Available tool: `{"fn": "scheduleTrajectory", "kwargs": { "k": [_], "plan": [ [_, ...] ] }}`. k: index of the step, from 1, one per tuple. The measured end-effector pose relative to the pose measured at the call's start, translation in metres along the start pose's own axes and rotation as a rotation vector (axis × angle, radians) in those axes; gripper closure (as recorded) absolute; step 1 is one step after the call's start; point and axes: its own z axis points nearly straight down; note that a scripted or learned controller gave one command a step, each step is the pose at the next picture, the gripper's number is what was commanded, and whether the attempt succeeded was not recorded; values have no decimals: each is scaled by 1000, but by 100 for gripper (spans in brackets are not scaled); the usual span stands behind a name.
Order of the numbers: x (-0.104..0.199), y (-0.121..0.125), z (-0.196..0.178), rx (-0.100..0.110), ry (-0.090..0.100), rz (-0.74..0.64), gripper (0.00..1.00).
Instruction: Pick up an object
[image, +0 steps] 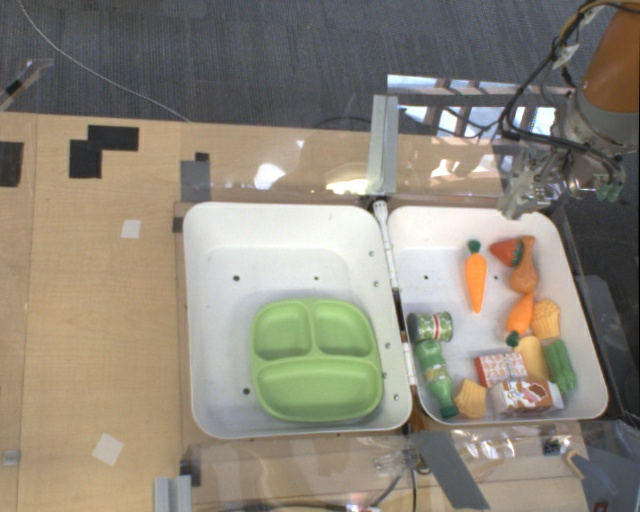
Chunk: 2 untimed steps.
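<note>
1. We see the claw (522, 196) over the top edge of the right bin (430, 265), near its far right corner; we cannot tell its state, nothing visible in it.
2. In the right bin lie toy foods: a carrot (476, 280) in the middle, a small can (433, 325) and a green bottle (434, 367) at the left wall, a red box (500, 367) near the front.
3. The left bin (215, 290) holds a green divided plate (315, 358).
4. Both bins sit on the wooden counter (90, 330).

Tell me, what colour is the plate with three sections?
Light green: the plate lies in the left bin, seen in the camera view.
</note>
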Motion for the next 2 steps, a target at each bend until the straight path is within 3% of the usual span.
{"fn": "scheduleTrajectory", "kwargs": {
  "k": [1, 2],
  "plan": [
    [-3, 9, 183, -3, 9, -76, 100],
    [-10, 46, 16, -2, -2, 117, 100]
  ]
}}
